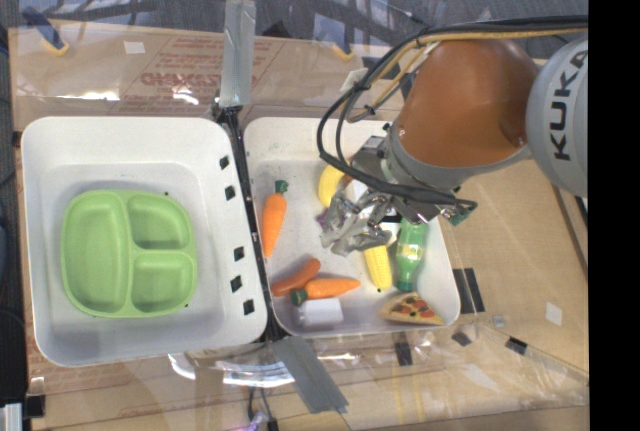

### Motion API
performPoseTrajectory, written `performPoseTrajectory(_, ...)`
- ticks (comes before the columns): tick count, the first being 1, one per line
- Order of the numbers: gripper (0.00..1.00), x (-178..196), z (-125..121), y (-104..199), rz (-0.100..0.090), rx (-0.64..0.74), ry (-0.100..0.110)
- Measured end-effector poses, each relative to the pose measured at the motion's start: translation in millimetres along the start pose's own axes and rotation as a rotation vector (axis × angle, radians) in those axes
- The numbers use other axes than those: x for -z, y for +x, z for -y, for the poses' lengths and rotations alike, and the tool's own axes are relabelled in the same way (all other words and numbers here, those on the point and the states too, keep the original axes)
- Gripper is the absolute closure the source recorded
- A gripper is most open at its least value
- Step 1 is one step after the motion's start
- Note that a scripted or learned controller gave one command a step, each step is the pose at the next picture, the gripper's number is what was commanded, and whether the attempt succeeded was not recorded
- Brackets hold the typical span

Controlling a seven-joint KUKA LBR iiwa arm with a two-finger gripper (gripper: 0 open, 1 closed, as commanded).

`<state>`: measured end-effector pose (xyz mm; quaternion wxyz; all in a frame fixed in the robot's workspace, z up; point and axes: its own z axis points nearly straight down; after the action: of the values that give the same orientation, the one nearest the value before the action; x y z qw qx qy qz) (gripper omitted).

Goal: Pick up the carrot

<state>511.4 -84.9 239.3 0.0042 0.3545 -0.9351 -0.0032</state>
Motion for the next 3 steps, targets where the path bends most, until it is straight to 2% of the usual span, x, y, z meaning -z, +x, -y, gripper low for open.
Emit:
performPoseTrajectory(1,1.0,138,-41,-21,0.016,-0.056,0.02)
performPoseTrajectory(2,1.0,-2,-30,-40,-0.001,-0.052,0.001)
performPoseTrajectory(3,1.0,-50,-52,-90,0.004,-0.039,0.004)
